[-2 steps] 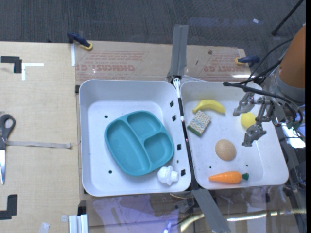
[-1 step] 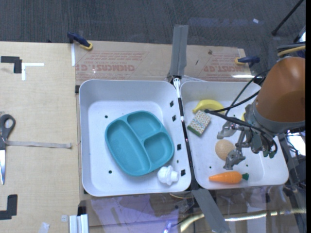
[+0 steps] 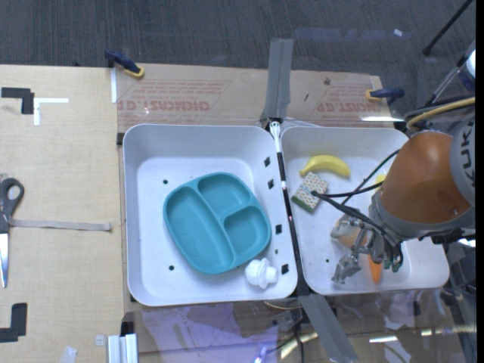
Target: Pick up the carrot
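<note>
1 small orange carrot (image 3: 376,269) lay in the right white plastic bin (image 3: 423,278), just beside the metal 2-finger gripper (image 3: 355,257). I could not tell its grip. It needed to line up over the carrot, drop straight, then squeeze.

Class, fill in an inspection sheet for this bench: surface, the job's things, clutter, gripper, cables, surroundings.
Surface: two white bins, left bin, right bin.
Job's things: carrot in right bin, beside the gripper's fingers.
Clutter: banana and sponge in right bin; teal divided plate and small white object in left bin.
Gripper: gripper low over the right bin.
Cables: black cables running to the wrist.
Surroundings: scissors on the cardboard to the left.
</note>
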You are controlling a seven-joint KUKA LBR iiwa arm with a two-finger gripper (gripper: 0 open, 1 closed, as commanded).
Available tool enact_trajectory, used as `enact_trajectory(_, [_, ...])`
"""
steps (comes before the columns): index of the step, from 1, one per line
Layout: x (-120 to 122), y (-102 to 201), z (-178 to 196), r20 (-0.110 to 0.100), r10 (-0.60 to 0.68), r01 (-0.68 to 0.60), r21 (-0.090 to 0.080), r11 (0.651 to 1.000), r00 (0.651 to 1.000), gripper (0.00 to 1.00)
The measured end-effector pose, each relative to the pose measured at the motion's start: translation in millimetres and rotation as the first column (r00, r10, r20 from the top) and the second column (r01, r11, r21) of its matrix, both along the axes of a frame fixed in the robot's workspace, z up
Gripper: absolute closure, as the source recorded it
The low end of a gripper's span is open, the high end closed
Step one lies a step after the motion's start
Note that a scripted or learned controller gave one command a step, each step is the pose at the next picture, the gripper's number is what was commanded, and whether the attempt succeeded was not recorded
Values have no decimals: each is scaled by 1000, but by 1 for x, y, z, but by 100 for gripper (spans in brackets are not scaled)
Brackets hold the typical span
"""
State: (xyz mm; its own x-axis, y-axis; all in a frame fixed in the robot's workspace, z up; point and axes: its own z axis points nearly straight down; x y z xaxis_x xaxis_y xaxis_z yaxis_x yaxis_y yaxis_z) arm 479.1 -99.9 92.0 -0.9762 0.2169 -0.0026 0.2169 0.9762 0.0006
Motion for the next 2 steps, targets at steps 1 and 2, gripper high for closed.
enact_trajectory(1, [2, 0, 9, 4, 3, -3, -1, 1000, 1000, 100])
enact_trajectory(2, [1, -34, 160, 4, 294, -294, -3, 956, 956, 100])
